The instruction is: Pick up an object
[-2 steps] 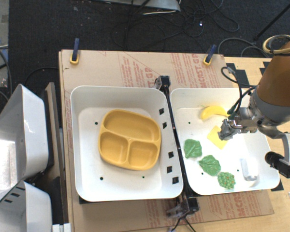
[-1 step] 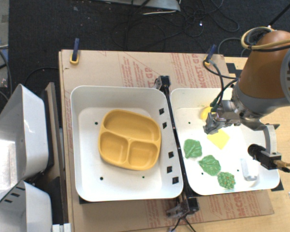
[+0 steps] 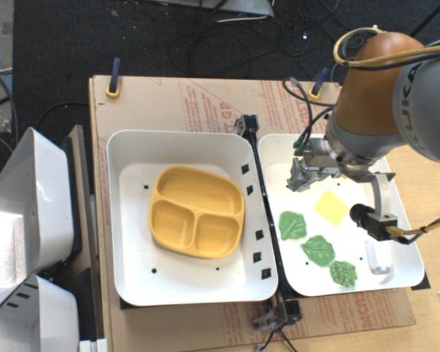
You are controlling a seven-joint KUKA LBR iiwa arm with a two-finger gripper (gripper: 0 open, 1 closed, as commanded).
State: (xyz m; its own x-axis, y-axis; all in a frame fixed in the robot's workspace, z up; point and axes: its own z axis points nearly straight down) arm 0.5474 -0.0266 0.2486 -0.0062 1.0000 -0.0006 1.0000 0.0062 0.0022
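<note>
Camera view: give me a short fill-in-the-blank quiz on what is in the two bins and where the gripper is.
1. The divided plate has ___ compartments.
2. The flat square is coloured ___.
3. The gripper is above the bin on the view's ___ side.
Missing words: three; yellow; right.

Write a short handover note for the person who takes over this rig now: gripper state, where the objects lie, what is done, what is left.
Gripper: low over the upper left part of the right bin, with nothing visibly held.
Right bin: yellow square, upper green leaf, lower green leaf, bumpy green piece, and small pale thing near the lower right corner.
Left bin: yellow divided plate.
Done: no object lifted yet.
Left: the whole pick. The yellow square and upper green leaf lie nearest.
</note>
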